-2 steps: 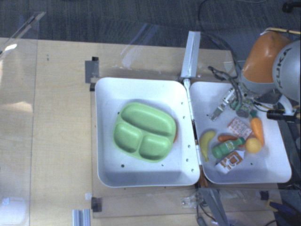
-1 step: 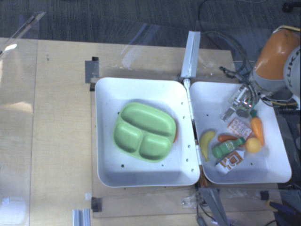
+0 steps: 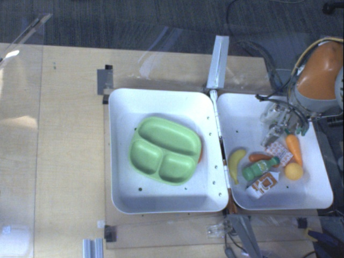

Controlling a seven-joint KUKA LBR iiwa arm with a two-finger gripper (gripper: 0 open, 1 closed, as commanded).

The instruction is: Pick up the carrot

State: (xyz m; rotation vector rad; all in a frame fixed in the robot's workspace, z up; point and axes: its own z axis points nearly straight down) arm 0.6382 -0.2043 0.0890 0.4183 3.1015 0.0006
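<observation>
The carrot (image 3: pixel 294 149), orange and tapered, lies in the right bin (image 3: pixel 317 198) near its right side, with its thick end pointing to the far edge. My gripper (image 3: pixel 278 127) hangs over the same bin, just up and left of the carrot's thick end, under the orange band of the arm (image 3: pixel 318 79). Nothing shows held in it.
Beside the carrot lie a round orange fruit (image 3: pixel 293 171), a green bottle (image 3: pixel 260 168), a banana (image 3: pixel 236 163), a thin red-orange piece (image 3: pixel 259 157) and small printed packets (image 3: pixel 263 184). The left bin (image 3: pixel 121 160) holds a green divided plate (image 3: pixel 165 150).
</observation>
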